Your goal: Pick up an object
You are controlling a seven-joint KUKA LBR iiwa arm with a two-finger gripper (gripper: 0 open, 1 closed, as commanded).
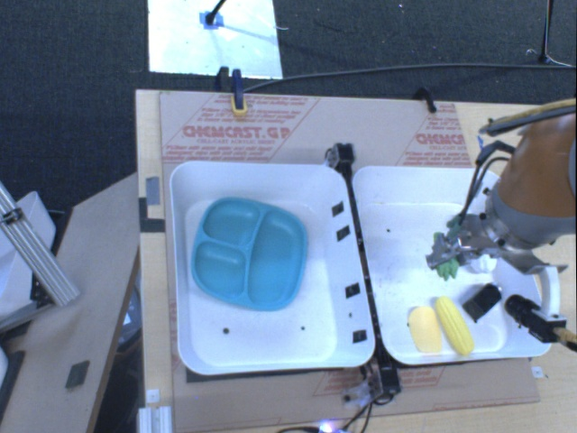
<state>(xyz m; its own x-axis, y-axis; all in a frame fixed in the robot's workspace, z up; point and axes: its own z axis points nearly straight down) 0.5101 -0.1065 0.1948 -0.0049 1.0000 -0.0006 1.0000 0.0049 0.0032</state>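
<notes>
Near the middle of the right bin [397, 197] a small green thing [442, 244] sits right against the gripper [444, 262], and it looks like the object being tried for. The two are touching or overlapping from this angle, with the green thing at the gripper's 12 o'clock. I cannot tell whether the gripper is open or closed, or whether the green thing is gripped or merely lying beside it on the bin floor. Nothing is clearly lifted, so I judge the pick as at the grasp stage at best. Securing the object and raising it clear of the bin are left to do.

At 6 o'clock from the gripper, near the bin's front wall, lie a corn cob [455, 325] and a yellow lump [425, 329]. They touch side by side, the lump at the cob's 9 o'clock, and both are apart from the gripper and untouched. The arm [541, 179] leads away from the gripper toward 2 o'clock. At 9 o'clock, in the left bin [270, 341], a blue plate [248, 253] lies flat, well apart from the work.
</notes>
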